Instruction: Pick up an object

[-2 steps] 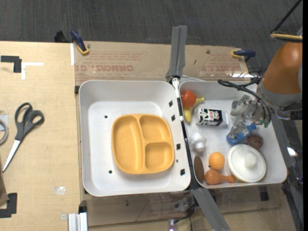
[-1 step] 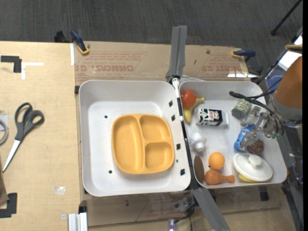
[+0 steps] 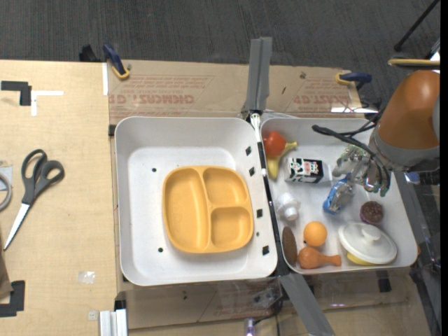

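Observation:
My gripper hangs over the right bin, near its right wall, directly above and touching or almost touching a small blue object. Around it in that bin lie a black-and-white carton, a red fruit, a yellow banana piece, a white knob-like item, an orange ball, an orange-brown gourd shape, a dark red ball and a white lidded dish. Whether the blue object is gripped is hidden by the wrist.
The left bin holds a yellow divided plate. Scissors lie on the wooden bench at far left. A grey divider post stands between the bins at the back. The arm's orange band looms over the right bin's far right corner.

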{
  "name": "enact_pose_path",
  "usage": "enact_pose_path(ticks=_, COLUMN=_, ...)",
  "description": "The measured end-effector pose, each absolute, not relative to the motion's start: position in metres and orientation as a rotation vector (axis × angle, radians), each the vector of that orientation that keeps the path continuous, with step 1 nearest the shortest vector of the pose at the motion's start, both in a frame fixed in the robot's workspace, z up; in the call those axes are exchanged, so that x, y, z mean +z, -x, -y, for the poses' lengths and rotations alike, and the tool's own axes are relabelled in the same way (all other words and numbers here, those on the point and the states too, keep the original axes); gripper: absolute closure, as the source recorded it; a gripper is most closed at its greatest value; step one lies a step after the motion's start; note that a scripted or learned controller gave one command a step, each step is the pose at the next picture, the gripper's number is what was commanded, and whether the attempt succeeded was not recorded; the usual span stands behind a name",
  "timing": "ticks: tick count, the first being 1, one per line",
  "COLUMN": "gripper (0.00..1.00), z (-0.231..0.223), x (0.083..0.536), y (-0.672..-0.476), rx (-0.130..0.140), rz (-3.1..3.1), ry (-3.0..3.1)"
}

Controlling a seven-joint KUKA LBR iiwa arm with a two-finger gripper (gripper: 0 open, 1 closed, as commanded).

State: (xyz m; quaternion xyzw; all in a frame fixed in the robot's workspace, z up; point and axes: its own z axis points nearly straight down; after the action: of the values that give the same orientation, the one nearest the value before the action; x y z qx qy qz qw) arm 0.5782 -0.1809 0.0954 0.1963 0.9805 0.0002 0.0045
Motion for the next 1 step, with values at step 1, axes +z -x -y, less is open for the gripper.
enact_pose_path(ticks=1, gripper=0.00, z=0.1446, x=0.0950, y=-0.6480, rx=0.001, rz=-2.965, ry=-1.015)
